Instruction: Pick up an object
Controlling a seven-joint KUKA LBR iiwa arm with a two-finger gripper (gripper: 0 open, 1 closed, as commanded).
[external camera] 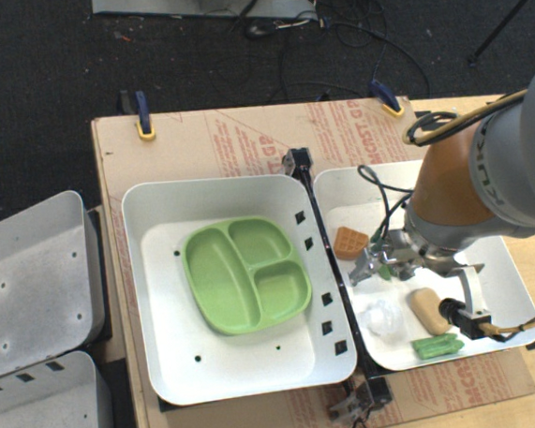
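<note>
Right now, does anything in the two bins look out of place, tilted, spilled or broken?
Nothing looks spilled or broken. The green tray lies flat in the left bin, only turned at an angle to its walls. In the right bin, the waffle, tan roll, green piece and clear item lie loose near the gripper.

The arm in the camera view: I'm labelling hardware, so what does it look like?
The arm is bulky and rounded, grey with an orange band. Black cables loop beside it. The gripper is bare metallic silver.
</note>
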